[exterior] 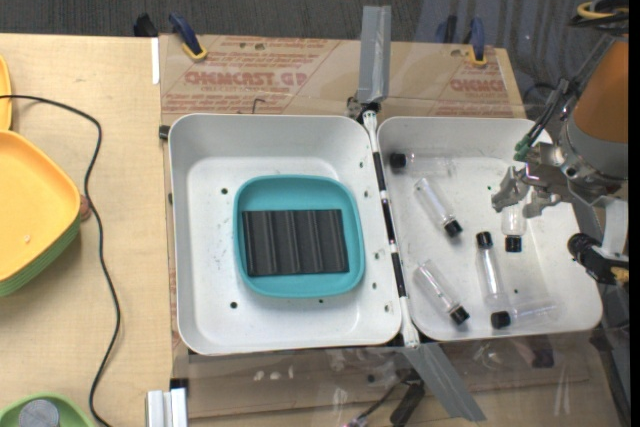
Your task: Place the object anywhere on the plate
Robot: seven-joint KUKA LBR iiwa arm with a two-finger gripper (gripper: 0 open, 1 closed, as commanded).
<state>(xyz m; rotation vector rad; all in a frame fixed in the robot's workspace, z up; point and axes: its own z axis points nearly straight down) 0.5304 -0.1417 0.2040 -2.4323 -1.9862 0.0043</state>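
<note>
The gripper [522,195] hangs over the upper right part of the right bin [560,317], reaching in from the right, and a clear vial with a black cap [514,233] shows directly beneath it, upright or nearly so, cap end down; whether the gripper is closed on this vial or merely poised above it I cannot tell, since the metal of the wrist hides the contact. The move to come turns on one relation: the plate [300,237], a teal dish with a dark ribbed insert, sits in the middle of the left bin [200,245], well apart from the gripper and straight to its left across the divider between the two bins. If the vial at the gripper is the one to be carried, the path is a lift and a long sideways travel leftward. Counting the right bin, I make out five clear vials with black caps besides the one at the gripper: one lying aslant at the upper middle [438,208], one standing along the bin's depth at right centre [488,265], one aslant at the lower middle [441,294], one lying crosswise near the lower right corner [522,315], and one, seen chiefly as a loose-looking black cap, at the upper left [398,159]. There is one plate and two bins on the counter [80,315].
</note>
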